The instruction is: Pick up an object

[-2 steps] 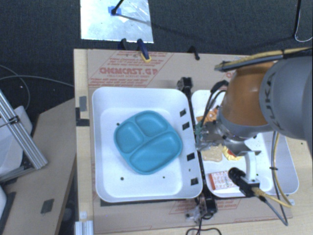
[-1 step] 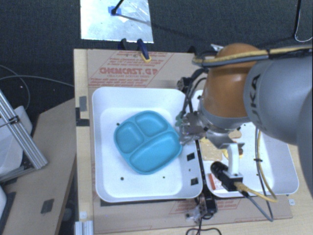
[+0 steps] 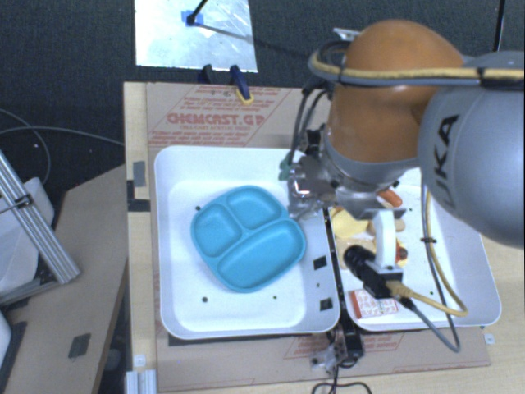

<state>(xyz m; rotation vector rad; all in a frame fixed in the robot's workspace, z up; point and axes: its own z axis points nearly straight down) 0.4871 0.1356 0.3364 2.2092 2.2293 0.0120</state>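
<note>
Blue divided plate (image 3: 248, 238) lies in the left bin (image 3: 184, 314); the gripper (image 3: 299, 189) hangs at its two o'clock edge, finger state impossible to tell.

Grey KUKA arm (image 3: 467, 146) at right of frame w/ black lettering; orange dome-shaped band (image 3: 394, 80) upper centre; yellow & black cables (image 3: 435, 277) looping lower right.

A blue divided plate (image 3: 248, 238) with three compartments lies flat and face up on the floor of the left bin (image 3: 176, 302), turned at a slant to its walls. It sits toward the bin's right side, nearer the centre than the far wall.
</note>
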